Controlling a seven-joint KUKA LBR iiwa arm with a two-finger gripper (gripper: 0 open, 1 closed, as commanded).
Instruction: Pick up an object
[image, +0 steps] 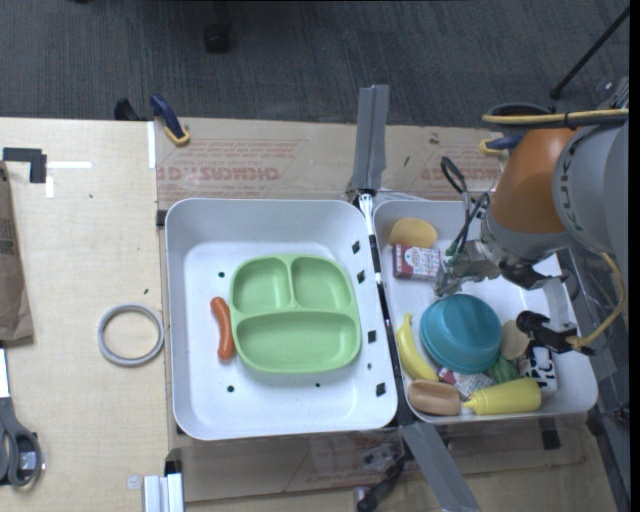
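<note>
The right bin (575, 300) holds several objects: a blue bowl (461, 333), a banana (411, 350), a yellow lemon-like piece (413, 232), a small red carton (415, 262), a hot-dog bun (433, 398), a yellow corn-like piece (505, 396) and a black-and-white toy (541, 370). My gripper (463, 272) hangs low in this bin, just above the blue bowl's far rim and right of the red carton. The grey arm with its orange band (530, 180) rises behind it. Nothing shows between the fingers.
The left bin (190, 330) holds a green divided plate (295, 315) and an orange sausage-like piece (223, 328). A grey ring (130, 333) lies on the bench to the left. A blue clamp (170, 118) sits at the back.
</note>
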